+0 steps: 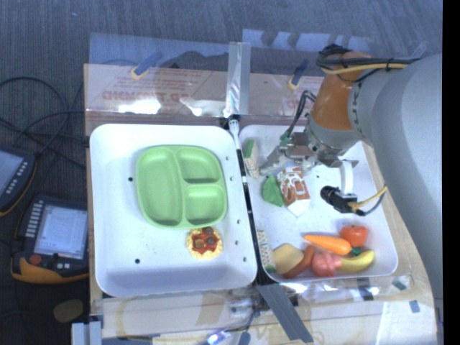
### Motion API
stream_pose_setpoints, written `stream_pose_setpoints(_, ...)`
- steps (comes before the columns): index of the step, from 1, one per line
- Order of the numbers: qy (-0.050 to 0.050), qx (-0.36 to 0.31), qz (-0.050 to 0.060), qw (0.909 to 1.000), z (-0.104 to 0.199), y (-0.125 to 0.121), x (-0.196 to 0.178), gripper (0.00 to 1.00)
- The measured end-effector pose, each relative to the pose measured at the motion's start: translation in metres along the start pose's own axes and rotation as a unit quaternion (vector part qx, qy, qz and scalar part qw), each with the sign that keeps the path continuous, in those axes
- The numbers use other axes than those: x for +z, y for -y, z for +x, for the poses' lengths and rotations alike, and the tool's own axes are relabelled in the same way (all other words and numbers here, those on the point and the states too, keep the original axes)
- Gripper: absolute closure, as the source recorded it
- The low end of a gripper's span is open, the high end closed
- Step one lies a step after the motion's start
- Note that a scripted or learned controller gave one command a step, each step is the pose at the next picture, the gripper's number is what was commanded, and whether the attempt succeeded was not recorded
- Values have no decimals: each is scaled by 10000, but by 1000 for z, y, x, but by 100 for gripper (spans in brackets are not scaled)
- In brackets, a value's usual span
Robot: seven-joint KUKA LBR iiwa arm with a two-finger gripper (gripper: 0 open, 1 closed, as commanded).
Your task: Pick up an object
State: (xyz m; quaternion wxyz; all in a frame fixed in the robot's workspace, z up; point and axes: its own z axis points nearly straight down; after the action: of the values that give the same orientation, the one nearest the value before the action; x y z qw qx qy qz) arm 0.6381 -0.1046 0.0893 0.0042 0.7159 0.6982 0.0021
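Pincer (293, 152) hovers over small white-brown carton (294, 188) near right bin's (384, 214) far-left corner, grip state unclear; carton looks light, stiff, slick, so pinch its narrow flat sides.

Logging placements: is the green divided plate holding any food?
Empty: all three compartments of the green divided plate show bare; the small pizza lies beside it.

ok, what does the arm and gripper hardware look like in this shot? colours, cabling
The arm is a bulky, rounded light-grey body with an orange band above the wrist. Black and yellow cables run across the top of that band. Below it sits a dark metallic gripper with silvery fingers. A black cylindrical fitting hangs beside it, on a thin yellowish cable.
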Motion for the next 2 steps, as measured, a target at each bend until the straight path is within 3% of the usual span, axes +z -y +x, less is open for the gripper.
stream_pose_setpoints(1,-7,-2,-10,10000,0,-1,-10,100)
stream_pose_setpoints(2,-7,-2,-9,10000,0,-1,-10,0)
